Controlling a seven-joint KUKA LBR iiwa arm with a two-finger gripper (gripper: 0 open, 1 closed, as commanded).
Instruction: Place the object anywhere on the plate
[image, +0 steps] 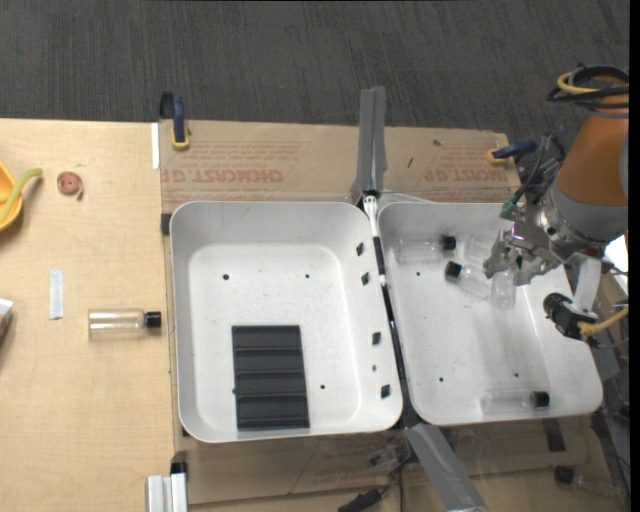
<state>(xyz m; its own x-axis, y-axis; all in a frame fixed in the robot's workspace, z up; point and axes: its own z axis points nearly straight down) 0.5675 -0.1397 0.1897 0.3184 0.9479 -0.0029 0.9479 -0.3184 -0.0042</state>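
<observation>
The plate (270, 377) is a black ribbed rectangle lying in the front part of the left bin (200, 300). Several small clear bottles with black caps lie in the right bin (470, 350): one at the back (440, 244), one just in front of it (462, 273), and one near the front edge (520, 402). My gripper (503, 272) hangs low over the back right of the right bin, right beside the second bottle. A clear shape lies directly under it, and I cannot tell whether anything is held.
The grey divider post (371, 140) stands between the bins at the back. On the wooden table to the left lie another clear bottle (122, 320), a small white strip (56, 294) and a yellow object (10, 195). Cables (575, 315) hang at the arm's right.
</observation>
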